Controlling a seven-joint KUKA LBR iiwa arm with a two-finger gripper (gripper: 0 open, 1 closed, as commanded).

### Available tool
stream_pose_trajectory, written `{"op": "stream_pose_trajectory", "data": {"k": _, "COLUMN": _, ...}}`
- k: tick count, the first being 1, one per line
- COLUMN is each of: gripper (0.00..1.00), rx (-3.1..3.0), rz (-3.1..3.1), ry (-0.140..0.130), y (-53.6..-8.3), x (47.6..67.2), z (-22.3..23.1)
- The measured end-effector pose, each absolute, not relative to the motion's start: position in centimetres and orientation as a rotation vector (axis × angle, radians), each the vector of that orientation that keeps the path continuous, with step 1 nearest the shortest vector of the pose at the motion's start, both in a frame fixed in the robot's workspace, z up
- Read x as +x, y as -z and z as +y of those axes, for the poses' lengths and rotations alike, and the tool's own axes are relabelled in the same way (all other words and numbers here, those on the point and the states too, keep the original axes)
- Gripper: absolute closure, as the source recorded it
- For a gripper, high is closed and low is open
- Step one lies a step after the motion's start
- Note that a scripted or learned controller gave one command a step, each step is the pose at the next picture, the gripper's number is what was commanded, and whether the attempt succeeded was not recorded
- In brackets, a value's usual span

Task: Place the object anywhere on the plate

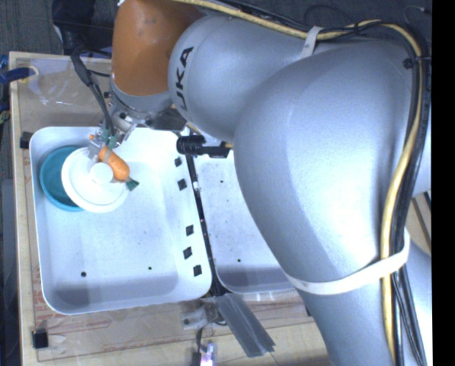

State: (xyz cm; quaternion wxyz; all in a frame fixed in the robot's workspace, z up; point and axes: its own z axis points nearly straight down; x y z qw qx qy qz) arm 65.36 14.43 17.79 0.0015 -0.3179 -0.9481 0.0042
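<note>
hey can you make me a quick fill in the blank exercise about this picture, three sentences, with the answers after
1. The orange carrot toy lies on the ____ plate.
2. That plate partly covers a ____ plate beneath it.
3. Both plates sit in the ____ bin of the camera view, where the hand hangs just above the carrot toy.

Missing words: white; blue; left

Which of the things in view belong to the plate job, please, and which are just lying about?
For the job:
- orange carrot-like object
- white plate
- hand, just above the object

Just there:
- blue dish under the plate
- left bin
- right bin
</note>
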Motion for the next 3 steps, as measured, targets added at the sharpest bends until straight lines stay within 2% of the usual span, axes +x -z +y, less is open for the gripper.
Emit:
{"op": "stream_pose_trajectory", "data": {"k": 2, "gripper": 1.00, "rx": -0.990, "rz": -2.978, "ry": -0.016, "y": -19.4, "x": 65.3, "z": 14.5}}
{"op": "stream_pose_trajectory", "data": {"k": 3, "gripper": 1.00, "rx": -0.917, "rz": -3.012, "ry": 0.007, "y": -14.2, "x": 64.8, "z": 14.9}}
